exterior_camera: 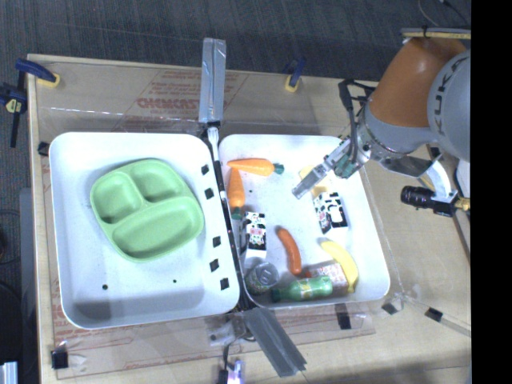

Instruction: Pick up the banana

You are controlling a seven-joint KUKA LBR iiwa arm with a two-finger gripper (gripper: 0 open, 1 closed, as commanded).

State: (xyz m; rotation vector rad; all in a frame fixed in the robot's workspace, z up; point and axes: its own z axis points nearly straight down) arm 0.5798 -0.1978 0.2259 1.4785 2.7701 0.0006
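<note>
Banana (340, 261) lies near the four o'clock corner of the right bin (376, 238), just beside a green bottle (304, 288) and a box with a red label (334, 274) along the bin's lower wall. The gripper (316, 178) hovers toward one o'clock in the same bin, well apart from the fruit, above a black-and-white carton (330, 211); whether it is open or closed cannot be told from here. The likely trouble: the banana sits crowded against its neighbours and the wall, so a descent could land on the box or bottle, or nudge the fruit aside rather than catch it. The grey arm (416, 86) comes in from three o'clock, its wrist angled down toward the bin's middle. Two carrots (253, 166), a sausage (290, 249) and a can (261, 276) also lie in that bin; a green plate (144, 208) rests in the left bin (72, 294).
</note>
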